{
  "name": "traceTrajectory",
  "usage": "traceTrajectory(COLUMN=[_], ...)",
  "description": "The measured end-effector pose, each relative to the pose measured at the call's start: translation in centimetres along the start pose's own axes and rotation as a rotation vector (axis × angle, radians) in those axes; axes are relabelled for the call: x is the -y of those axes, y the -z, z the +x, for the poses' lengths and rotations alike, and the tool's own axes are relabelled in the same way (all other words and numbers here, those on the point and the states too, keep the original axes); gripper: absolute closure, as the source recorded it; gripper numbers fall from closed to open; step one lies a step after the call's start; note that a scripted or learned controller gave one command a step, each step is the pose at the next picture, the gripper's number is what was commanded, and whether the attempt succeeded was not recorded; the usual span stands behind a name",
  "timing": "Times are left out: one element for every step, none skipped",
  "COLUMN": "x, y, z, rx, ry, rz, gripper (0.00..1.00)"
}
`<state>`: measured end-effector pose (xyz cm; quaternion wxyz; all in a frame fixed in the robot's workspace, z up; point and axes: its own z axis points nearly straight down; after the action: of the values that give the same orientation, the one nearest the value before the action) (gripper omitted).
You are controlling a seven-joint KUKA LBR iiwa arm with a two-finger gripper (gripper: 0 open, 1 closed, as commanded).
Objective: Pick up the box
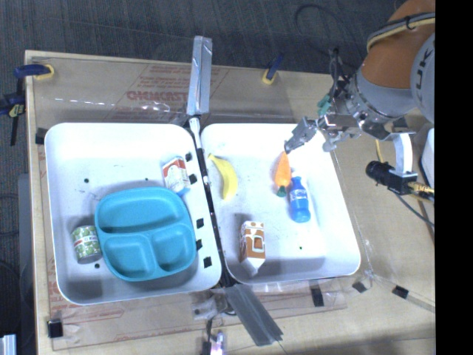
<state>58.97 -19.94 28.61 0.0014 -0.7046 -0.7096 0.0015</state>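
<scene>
Two white bins sit side by side on a worktop. The box (252, 247), a small orange-and-white carton, stands upright near the front edge of the right bin (336, 254), towards the divider. A banana (225, 176), a carrot (282, 171) and a blue bottle (298, 200) lie behind it. The hand (297, 137) hovers over the bin's back right area, above the carrot; its grip cannot be told. The left bin (59, 198) holds a blue tray (145, 233), a can (86, 243) and a small carton (175, 174).

Left bin (59, 154): tray (144, 231), can (86, 243) at its left. Right bin (336, 220): banana (225, 176), carton (252, 244), bottle (298, 200).
</scene>
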Motion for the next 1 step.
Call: traceTrajectory(x=[-0.05], y=[0.97], z=[0.08], rx=[0.0], ry=[0.006], rz=[0.002], gripper=[1.0])
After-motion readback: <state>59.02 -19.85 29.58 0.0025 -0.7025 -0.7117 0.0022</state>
